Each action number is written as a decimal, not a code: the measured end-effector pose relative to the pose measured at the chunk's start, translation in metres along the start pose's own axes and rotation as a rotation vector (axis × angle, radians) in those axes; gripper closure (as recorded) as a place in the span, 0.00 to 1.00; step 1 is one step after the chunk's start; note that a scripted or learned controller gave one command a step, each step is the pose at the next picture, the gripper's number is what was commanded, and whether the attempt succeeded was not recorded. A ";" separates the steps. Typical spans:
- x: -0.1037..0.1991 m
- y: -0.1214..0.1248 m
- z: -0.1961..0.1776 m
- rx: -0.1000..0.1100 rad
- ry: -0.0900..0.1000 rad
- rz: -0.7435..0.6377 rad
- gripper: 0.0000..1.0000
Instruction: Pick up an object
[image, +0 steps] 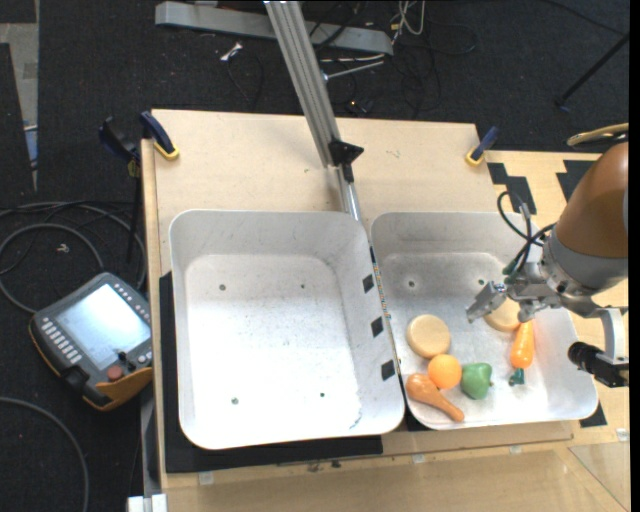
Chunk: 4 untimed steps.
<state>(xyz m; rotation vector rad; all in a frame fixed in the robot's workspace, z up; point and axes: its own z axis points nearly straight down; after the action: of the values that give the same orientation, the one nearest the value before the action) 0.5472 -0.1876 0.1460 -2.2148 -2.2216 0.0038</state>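
Observation:
The right bin (440, 240) holds several toy foods. A pale round disc (428, 335) lies near its middle, with an orange ball (445, 372), a green pepper (477, 380) and an orange gourd-shaped piece (435, 397) in front of it. A carrot (522, 345) lies further right. My gripper (500, 308) hangs low over the bin's right half, open, its fingers straddling a pale yellowish piece (501, 321) that is partly hidden beneath it. I see nothing lifted between the fingers.
The left bin (265, 330) sits beside the right one, sharing a raised middle wall. A metal pole (310, 85) slants over the bench's back. A teach pendant (95, 340) lies on the floor at left. Clamps mark the bench's back corners.

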 end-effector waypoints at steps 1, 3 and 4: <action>-0.003 0.002 0.048 -0.013 -0.009 0.005 0.00; -0.010 -0.002 -0.018 -0.010 -0.004 0.005 1.00; -0.001 -0.005 -0.073 -0.011 -0.003 -0.001 1.00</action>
<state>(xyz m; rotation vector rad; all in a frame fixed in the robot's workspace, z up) 0.5428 -0.1885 0.2186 -2.2207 -2.2298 -0.0044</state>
